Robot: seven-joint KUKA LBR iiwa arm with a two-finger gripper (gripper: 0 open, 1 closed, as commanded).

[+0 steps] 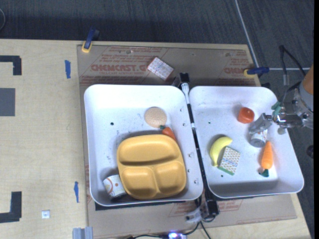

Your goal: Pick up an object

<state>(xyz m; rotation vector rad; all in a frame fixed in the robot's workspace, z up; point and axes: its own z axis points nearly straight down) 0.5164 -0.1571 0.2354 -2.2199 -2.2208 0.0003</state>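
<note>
The pale wooden table carries two white bins side by side on brown cardboard. In the left bin a big yellow divided tray takes up most of the floor, with a round tan cookie behind it, a small white cup at its front left corner and a bit of orange peeking out at its back right edge. The right bin holds a banana touching a small patterned box, a carrot near the right wall and an orange ball farther back. The gripper hangs over the right bin between ball and carrot; whether its fingers are apart or together, I cannot tell.
</note>
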